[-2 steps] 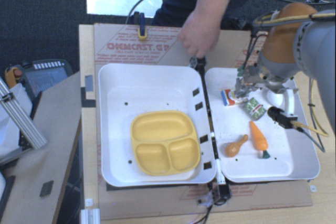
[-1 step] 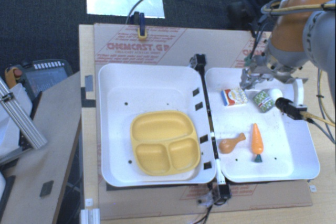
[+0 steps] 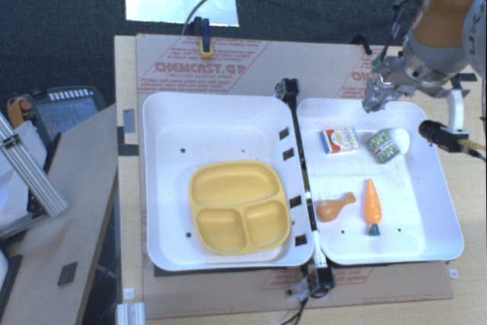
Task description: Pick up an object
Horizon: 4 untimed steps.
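The pouch, a crinkly green-and-white packet, lies in the right bin near its far edge, just below and toward the viewer from the gripper, which hangs above the rim carrying nothing. Beside it lie a flat carton, a carrot pointing away, and a drumstick.

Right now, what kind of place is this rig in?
Probably a robot-grasping lab bench: two shallow white bins, toy food like a small orange plastic carrot, and a handheld teach pendant beside it.
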Each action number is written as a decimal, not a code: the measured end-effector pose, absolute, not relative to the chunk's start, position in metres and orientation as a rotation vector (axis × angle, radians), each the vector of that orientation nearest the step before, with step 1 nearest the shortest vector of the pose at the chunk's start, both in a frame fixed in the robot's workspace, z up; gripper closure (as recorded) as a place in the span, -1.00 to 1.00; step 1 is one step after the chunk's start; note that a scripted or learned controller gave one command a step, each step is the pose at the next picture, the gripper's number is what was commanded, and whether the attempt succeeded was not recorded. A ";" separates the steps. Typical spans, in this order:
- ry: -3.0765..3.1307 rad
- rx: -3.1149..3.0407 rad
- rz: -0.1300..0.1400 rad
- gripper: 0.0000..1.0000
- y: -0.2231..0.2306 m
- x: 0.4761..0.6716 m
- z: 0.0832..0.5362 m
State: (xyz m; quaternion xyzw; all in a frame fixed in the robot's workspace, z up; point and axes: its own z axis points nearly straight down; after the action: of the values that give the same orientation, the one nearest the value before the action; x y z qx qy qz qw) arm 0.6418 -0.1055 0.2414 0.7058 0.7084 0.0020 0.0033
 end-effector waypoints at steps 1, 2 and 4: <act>2.224 2.215 0.003 1.00 -0.106 0.643 0.245; 2.232 2.214 0.000 1.00 -0.054 0.616 0.232; 2.234 2.213 0.000 1.00 0.043 0.568 0.225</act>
State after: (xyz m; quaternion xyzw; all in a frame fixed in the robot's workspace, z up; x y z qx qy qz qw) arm 0.5677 0.0434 0.2247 0.7038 0.7104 0.0000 -0.0015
